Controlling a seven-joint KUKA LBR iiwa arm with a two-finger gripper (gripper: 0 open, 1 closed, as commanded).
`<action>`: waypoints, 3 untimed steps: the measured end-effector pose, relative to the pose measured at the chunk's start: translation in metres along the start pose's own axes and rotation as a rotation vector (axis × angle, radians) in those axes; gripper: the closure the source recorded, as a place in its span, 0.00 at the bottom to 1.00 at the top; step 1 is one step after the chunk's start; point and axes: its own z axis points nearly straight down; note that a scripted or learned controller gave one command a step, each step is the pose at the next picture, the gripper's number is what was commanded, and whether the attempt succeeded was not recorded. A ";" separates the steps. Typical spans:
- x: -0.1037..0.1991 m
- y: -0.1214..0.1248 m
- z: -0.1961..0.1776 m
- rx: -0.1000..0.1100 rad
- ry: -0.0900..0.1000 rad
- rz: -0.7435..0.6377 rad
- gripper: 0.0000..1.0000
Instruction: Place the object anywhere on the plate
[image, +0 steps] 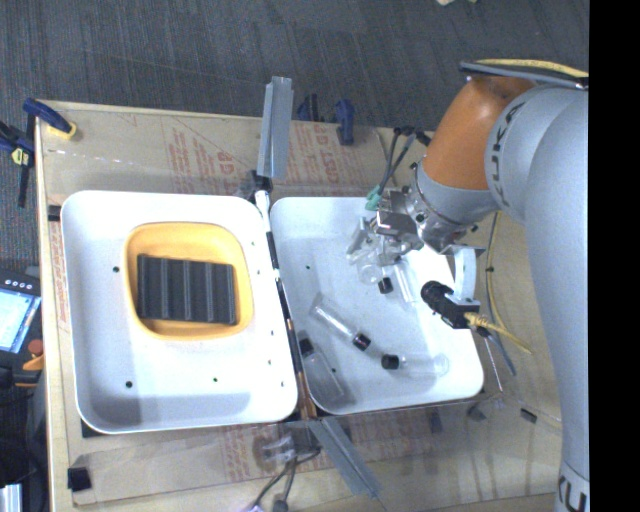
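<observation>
Your tool (378, 252) hangs low over the right bin (330, 225), near its back wall. Its clear parts blur together, so I cannot tell its state. Just below it lie several small tubes (340, 325) with dark caps; one of them is probably the object to take. The yellow plate (190, 280) waits in the left bin (95, 300), well apart, because nothing is carried yet.

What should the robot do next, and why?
Probably lower the gripper toward one of the clear tubes in the right bin. Nothing lies on the yellow plate in the left bin yet.
</observation>
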 end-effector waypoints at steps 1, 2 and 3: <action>0.060 0.034 0.013 -0.001 0.000 -0.024 1.00; 0.125 0.058 -0.024 -0.001 -0.002 -0.133 1.00; 0.119 0.008 0.027 0.002 -0.002 -0.436 1.00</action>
